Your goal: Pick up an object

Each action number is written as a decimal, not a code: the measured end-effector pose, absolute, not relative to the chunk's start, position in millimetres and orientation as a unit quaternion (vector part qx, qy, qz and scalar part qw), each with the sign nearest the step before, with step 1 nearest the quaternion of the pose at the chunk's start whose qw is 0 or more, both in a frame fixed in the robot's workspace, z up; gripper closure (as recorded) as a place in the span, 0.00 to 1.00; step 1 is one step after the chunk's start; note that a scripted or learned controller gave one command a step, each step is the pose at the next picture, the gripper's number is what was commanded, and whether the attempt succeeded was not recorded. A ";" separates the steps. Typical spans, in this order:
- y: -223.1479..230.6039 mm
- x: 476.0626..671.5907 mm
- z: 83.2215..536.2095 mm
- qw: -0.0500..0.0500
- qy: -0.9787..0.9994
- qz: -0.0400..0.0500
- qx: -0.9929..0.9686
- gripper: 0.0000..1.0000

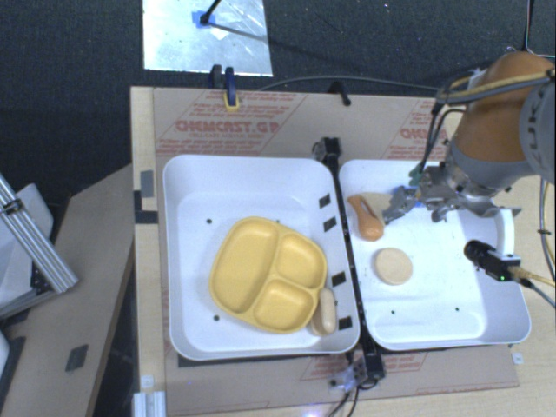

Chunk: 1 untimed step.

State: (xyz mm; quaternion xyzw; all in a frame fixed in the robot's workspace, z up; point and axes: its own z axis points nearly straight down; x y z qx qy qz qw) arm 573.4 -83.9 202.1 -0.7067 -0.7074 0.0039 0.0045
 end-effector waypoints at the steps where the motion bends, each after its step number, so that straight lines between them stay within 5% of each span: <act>1: -83.8 576.3 208.9 -0.001 -0.708 0.000 -0.706 0.00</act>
